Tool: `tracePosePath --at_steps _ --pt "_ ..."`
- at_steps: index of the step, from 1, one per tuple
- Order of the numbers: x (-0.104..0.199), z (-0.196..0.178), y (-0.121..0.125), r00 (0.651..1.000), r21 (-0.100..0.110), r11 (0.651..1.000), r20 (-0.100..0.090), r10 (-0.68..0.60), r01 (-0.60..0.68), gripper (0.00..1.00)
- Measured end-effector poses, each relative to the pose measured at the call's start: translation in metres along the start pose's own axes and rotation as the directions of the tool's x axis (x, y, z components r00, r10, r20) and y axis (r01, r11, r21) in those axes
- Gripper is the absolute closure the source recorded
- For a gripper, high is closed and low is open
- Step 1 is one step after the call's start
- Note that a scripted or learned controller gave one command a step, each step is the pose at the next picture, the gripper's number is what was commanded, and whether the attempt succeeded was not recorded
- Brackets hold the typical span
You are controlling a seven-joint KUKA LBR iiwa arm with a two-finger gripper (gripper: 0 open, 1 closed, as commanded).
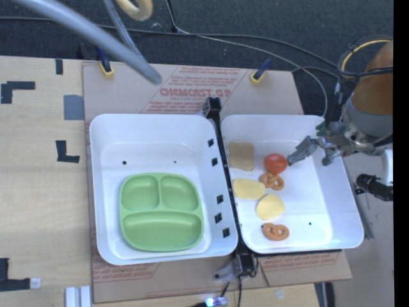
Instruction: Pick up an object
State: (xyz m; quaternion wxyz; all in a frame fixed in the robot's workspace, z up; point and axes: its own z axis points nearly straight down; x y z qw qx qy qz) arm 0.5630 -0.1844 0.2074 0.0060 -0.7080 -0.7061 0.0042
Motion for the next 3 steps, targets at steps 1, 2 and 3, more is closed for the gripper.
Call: tracePosePath --at_steps 1,2,3 --pt "0.0 -0.008 0.003 1.0 -0.013 1.0 0.003 -0.004 0.004 0.0" --pt "-0.003 0.036 0.001 1.0 -0.01 1.0 0.003 -0.003 0.003 0.0" --pt "0.0 0.081 -0.003 1.0 -0.009 1.0 0.003 -0.003 0.003 0.0"
